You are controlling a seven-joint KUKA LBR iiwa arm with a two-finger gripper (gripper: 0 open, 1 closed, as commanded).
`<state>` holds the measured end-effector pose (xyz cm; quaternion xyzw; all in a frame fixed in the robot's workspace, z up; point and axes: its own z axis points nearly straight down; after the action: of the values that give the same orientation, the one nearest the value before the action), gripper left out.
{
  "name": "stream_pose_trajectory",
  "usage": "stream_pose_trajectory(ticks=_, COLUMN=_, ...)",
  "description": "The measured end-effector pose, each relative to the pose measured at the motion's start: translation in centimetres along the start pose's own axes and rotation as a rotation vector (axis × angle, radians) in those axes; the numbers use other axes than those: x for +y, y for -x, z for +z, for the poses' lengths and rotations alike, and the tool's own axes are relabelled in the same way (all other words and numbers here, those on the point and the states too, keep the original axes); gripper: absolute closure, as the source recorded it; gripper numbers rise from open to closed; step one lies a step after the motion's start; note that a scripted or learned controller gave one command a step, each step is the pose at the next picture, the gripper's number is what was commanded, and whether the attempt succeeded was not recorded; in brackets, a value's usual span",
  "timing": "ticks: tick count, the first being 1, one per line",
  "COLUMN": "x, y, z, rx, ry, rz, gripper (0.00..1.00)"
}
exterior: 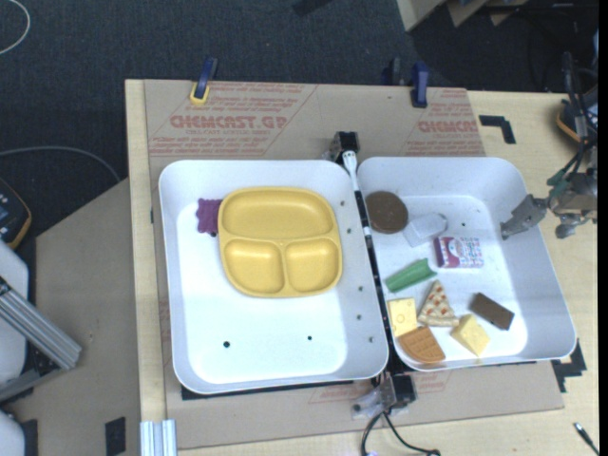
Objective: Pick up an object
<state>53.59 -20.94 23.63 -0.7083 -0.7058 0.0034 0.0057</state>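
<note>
While the gripper (534,214) hangs at the right rim of the right bin (532,283), just above its upper right corner, whether it is open or closed cannot be told; nothing is seen in its grasp. Two white bins sit side by side on the table (313,112). The left bin (266,350) carries a yellow divided plate (280,240) in its upper half, with a purple piece (207,215) touching the plate's left edge. The candidate objects lie in the right bin, well apart from the gripper: a brown round disc (387,211) near the upper left corner; a pale clear piece (427,227) just beside it; a red and white packet (458,251) near the middle; a green piece (410,275) lying at a slant below the packet, to its left. Lower down, a cluster: a triangular pizza slice (437,304), a yellow square (402,313) touching it on the left, an orange-brown bun (421,346) against the bottom rim, a yellow wedge (471,334), a dark brown bar (492,311) tilted, just beside the wedge
</note>
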Motion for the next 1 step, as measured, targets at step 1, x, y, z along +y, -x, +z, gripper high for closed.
stream_pose_trajectory(ticks=1, x=0.26, y=-0.04, z=-0.71, rx=-0.004, ry=0.013, rz=-0.003, gripper=0.00)
